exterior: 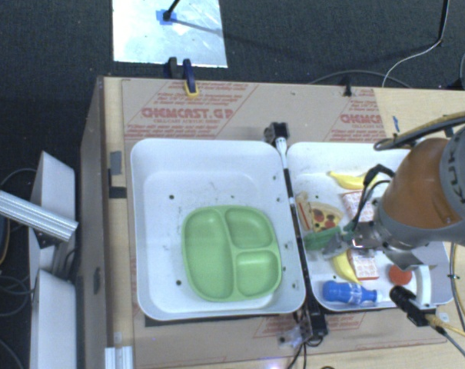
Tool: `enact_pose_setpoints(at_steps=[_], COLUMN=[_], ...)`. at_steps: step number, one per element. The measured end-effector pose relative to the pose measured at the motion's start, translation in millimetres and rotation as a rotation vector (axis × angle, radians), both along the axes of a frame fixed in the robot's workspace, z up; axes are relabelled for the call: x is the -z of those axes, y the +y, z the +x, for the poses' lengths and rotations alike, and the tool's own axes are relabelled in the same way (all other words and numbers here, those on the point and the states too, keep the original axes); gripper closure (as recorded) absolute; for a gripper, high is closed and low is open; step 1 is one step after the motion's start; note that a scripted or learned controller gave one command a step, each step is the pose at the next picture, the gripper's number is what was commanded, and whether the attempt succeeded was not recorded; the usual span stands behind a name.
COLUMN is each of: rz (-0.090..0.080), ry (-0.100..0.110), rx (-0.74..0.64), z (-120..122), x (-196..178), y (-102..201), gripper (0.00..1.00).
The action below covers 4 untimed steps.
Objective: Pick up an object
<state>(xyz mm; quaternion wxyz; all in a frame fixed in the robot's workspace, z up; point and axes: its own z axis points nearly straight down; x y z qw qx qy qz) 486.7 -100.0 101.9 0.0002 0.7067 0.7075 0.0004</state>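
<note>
A dark carpet surrounds the worktop [217,106], whose board carries two white bins side by side. The left bin [159,175] holds a green divided plate [232,252], lying flat. The right bin [313,160] holds the clutter: a banana [346,180] near the far wall, long axis running left to right; a pizza slice [318,217] by the divider; a second banana [343,266], partly under the arm; a small red-and-white card [363,266]; a blue bottle [349,293] on its side along the near wall, its white cap pointing right. The arm [424,191] hangs over this bin, and the pincer [347,241] sits low among the items beside a green piece [318,241]. How wide the pincer stands I cannot tell.
</note>
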Motion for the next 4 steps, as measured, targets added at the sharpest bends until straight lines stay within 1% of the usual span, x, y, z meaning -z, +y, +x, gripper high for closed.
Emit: enact_pose_setpoints(at_steps=[1, 2, 3, 4], rz=[-0.001, 0.000, 0.000, 0.000], ry=[-0.004, -0.003, -0.005, -0.005], rx=[0.000, -0.001, -0.002, -0.002], z=[2, 1, 2, 2], x=[-11, -11, -21, -21], y=[0, 0, 0, 0], gripper=[1.00, 0.00, 1.00, 0.00])
